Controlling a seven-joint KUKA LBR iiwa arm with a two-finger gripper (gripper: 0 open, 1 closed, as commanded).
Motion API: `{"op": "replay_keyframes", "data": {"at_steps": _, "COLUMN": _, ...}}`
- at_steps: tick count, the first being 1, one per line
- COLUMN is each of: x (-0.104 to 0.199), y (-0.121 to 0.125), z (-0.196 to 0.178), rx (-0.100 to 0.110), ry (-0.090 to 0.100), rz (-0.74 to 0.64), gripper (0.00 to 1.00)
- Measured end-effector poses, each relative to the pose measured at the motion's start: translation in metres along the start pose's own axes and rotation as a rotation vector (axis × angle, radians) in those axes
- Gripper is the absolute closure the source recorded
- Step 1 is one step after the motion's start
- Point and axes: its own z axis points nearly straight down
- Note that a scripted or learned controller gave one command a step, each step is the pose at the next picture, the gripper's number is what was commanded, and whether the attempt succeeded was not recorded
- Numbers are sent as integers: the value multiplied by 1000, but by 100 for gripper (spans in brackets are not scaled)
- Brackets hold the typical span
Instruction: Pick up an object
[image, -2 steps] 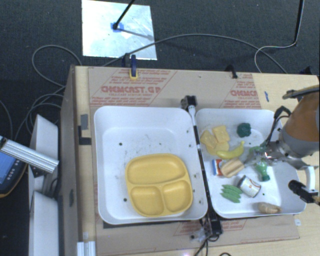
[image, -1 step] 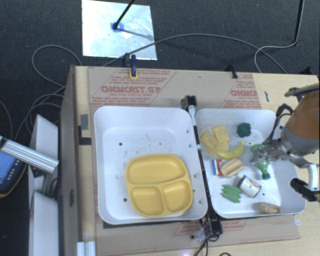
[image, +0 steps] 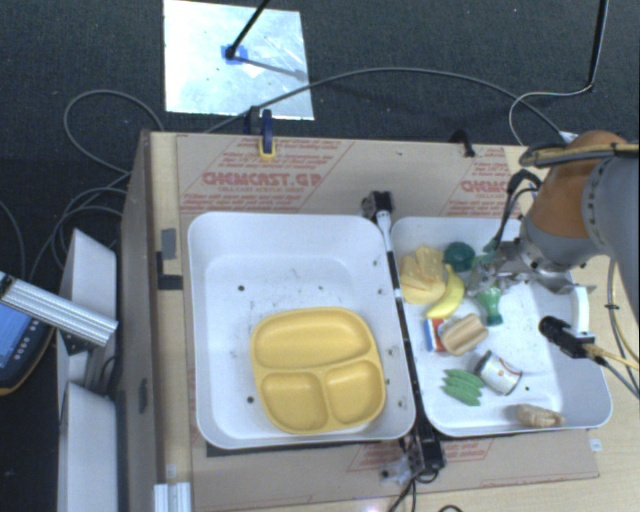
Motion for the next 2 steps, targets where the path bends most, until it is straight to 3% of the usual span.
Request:
{"op": "replay_keyframes", "data": {"at_steps": 1, "x": -24, "y": -42, "z": -69, "rx": -1, "ry": -2, "rz": 3, "gripper": 100}}
{"op": "replay_keyframes", "data": {"at_steps": 2, "x": 36, "y": -21, "z": -116, "rx": -1, "ry": 0, "rz": 0, "gripper": 100}}
